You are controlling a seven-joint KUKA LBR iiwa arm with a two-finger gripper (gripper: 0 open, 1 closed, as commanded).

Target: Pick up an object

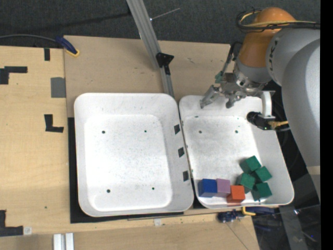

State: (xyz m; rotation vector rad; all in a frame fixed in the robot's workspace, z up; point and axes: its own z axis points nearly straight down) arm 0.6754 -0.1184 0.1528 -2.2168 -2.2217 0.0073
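Observation:
My gripper [217,101] hangs over the far edge of the right bin [218,139], its two grey fingers spread apart and nothing between them. Along the near edge of that bin lie a blue cube [208,186], a lilac cube [223,186] and an orange cube [237,192] in a row. Several green blocks [254,176] cluster at the near right corner. All of these lie well below the gripper in the view.
The left bin [127,155] sits beside the right one on the wooden bench. A slanted metal bar [151,40] runs from the top down to the gap between the bins. The grey arm with its orange band [265,30] fills the upper right.

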